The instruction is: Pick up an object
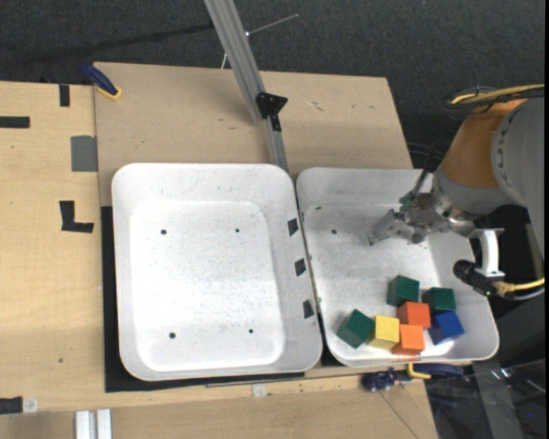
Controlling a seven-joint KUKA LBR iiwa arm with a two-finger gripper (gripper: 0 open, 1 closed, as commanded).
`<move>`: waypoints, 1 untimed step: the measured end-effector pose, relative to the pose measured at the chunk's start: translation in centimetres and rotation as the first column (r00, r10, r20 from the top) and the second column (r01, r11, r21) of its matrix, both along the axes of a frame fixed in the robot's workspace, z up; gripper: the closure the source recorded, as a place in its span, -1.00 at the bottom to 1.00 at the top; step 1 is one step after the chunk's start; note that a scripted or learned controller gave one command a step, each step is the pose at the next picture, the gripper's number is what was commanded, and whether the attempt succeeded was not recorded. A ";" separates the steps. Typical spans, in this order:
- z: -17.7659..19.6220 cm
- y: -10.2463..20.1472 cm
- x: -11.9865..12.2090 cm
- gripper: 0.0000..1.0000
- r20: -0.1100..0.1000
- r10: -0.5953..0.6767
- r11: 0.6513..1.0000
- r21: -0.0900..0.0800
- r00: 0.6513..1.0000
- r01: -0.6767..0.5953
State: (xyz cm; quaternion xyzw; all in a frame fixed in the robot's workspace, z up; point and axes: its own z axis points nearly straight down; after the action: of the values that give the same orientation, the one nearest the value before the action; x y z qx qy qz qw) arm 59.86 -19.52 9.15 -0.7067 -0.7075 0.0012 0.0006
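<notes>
Seven small cubes cluster in the near right corner of the right white bin point(348, 199): three green cubes point(403, 290), two orange cubes point(415, 315), one yellow cube point(387, 328) and one blue cube point(447, 325). The gripper point(393, 230) hangs above that bin's middle, apart from the cubes, fingers spread and holding nothing. The left white bin point(128, 245) sits alongside on the wooden desk point(165, 117).

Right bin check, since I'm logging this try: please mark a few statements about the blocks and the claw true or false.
1. The blocks sit clustered in the right bin. True.
2. The claw holds a yellow block. False: the yellow block lies in the cluster, apart from the claw.
3. The claw is over the left bin. False: it is over the right bin.
4. Two orange blocks lie among the cluster. True.
</notes>
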 end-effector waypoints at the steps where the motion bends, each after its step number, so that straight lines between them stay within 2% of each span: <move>1: 1.0 0.1 0.0 1.00 0.000 0.001 1.000 0.001 1.000 -0.001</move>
State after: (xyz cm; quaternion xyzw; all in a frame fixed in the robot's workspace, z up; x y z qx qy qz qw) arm 59.89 -19.46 10.16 -0.7064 -0.7078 0.0010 0.0008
